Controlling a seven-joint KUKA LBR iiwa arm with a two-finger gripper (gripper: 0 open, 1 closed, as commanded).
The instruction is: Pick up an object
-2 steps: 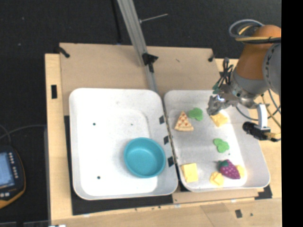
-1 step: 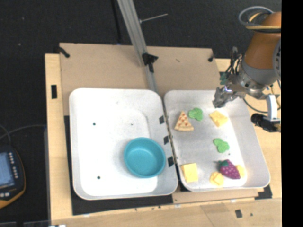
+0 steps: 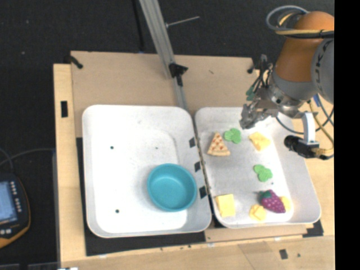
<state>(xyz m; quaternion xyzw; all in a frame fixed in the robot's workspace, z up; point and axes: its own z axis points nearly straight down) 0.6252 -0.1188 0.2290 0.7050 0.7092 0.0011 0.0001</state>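
Bench (image 3: 129,77) holds two shallow white bins side by side, left bin (image 3: 129,134) and right bin (image 3: 236,167). Grey arm (image 3: 298,61) with orange band comes in from the right, over the far right corner of the right bin. Teal bowl (image 3: 171,186) sits upright in the left bin, near right part, close to the divider between bins. Gripper (image 3: 249,118) hangs at the far end of the right bin, just beside a green piece (image 3: 232,135) and a yellow piece (image 3: 259,141); cannot tell the claw state, too small and dark, and nothing visible between its tips. Pizza-slice toy (image 3: 217,145) lies left of the green piece, near the divider. Yellow block (image 3: 225,205) in the near left corner of the right bin. Purple grape bunch (image 3: 272,201) near right, touching small yellow bits (image 3: 257,211) beside it. Second green piece (image 3: 262,172) lies mid-right, between the far yellow piece and the grapes.
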